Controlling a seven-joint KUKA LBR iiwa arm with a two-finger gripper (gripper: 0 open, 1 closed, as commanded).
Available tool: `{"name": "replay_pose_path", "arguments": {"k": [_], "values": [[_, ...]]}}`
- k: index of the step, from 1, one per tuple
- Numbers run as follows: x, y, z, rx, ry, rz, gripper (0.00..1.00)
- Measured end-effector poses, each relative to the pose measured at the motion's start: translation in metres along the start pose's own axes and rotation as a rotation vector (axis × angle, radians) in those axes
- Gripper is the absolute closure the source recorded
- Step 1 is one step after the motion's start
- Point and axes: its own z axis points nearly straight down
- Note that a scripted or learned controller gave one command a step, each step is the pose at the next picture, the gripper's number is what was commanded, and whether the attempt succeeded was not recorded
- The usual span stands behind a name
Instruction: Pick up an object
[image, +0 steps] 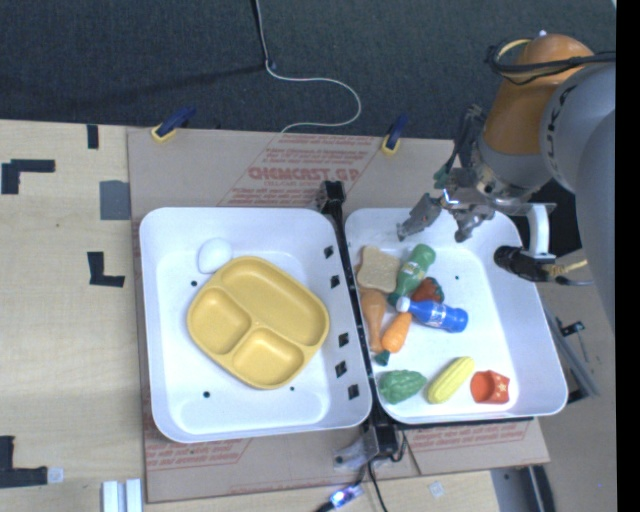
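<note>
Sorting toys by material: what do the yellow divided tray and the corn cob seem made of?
Yellow tray: looks like moulded plastic, smooth with a soft sheen and rounded compartments. Corn cob: probably plastic toy food, uniform bright yellow; too small to confirm its texture.

A light wooden desk (60, 330) carries black tape marks (27, 174) and a brown cardboard sheet (300, 175) held by blue and yellow clamps (172, 123). Beyond lies dark blue carpet (120, 50), crossed by a thin white cable (300, 75).

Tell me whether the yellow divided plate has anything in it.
Empty. The yellow divided plate in the left bin shows three bare compartments; the white egg-like object lies beside it, on the bin floor.
</note>
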Motion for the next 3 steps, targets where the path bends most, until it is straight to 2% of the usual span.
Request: {"name": "replay_pose_path", "arguments": {"k": [1, 2, 3], "values": [[0.0, 0.002, -0.007, -0.012, -0.002, -0.002, 0.0], [0.0, 0.004, 0.06, -0.006, -0.002, -0.003, 0.0], [0.001, 0.005, 0.113, -0.013, -0.002, -0.002, 0.0]]}}
